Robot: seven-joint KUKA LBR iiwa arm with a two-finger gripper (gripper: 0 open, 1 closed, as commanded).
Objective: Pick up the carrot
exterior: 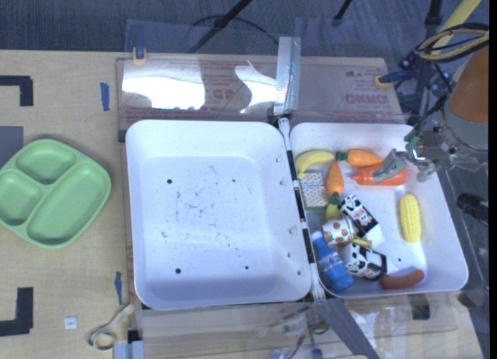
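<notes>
An orange carrot (363, 158) lies flat near the back of the right bin (446, 233), its green end pointing left. A second orange carrot-shaped piece (335, 178) lies lengthwise just left of it, beside the banana (312, 160). My gripper (393, 165) hangs low over the bin just right of the flat carrot, above a red-orange piece (382, 181). The arm's grey wrist (435, 148) and orange band (471, 93) come in from the right. Nothing is visibly held.
The right bin also holds a corn cob (409, 217), a sausage (402, 278), a blue bottle (332, 266), cow-patterned toys (359, 214) and a small box (313, 191). The left bin (147, 217) adjoins it. A green divided plate (50, 192) sits far left.
</notes>
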